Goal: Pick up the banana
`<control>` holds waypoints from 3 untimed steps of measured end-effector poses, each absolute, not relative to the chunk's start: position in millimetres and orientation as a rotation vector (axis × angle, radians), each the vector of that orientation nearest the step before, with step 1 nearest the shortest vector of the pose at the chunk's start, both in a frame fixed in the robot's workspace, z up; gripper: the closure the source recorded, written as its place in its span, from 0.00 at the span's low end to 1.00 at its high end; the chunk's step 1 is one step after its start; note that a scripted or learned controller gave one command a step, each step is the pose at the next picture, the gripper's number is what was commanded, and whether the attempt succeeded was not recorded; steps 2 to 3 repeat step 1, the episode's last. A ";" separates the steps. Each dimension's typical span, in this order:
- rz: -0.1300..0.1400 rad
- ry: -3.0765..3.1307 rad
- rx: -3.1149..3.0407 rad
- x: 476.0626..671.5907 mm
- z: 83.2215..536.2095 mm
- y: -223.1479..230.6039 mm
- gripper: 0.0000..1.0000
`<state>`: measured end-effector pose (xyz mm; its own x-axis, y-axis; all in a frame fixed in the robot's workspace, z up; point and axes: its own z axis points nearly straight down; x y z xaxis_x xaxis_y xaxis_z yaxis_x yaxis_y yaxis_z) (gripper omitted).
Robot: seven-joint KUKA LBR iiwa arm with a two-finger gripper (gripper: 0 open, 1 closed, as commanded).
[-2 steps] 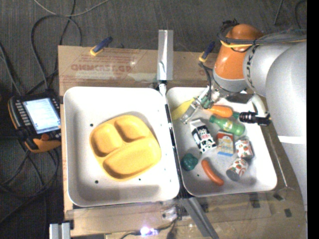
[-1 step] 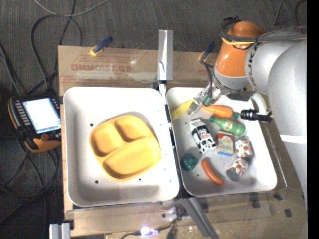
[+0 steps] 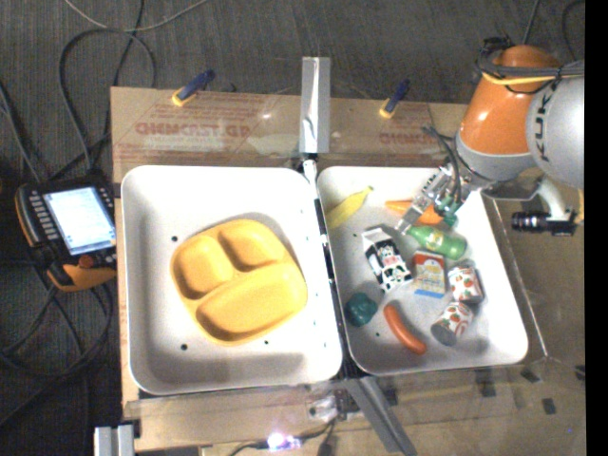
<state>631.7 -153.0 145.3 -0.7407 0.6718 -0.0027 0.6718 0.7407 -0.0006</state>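
The gripper [image 3: 429, 200] hovers at the right bin's [image 3: 508, 340] one o'clock, its jaw state impossible to tell, with the banana [image 3: 346, 206] at eleven o'clock, well apart.

Yellow banana [image 3: 348, 205] along bin's left wall

Two white bins sit side by side. The left bin [image 3: 142, 255] holds a yellow divided tray [image 3: 239, 278]. In the right bin [image 3: 508, 335], the banana [image 3: 347, 206] lies at the far left corner. The gripper [image 3: 429, 200] hangs over the far right part, just above a carrot [image 3: 423, 211] and a green bottle [image 3: 439, 241]. Nearer lie a cow-patterned carton [image 3: 386, 258], a teal ball [image 3: 360, 309] and a sausage [image 3: 405, 329].
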 end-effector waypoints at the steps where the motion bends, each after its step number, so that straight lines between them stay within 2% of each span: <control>1: 0.002 2.885 1.238 663.7 203.9 -94.5 1.00; 3: 0.002 2.885 1.238 663.7 203.9 -94.5 1.00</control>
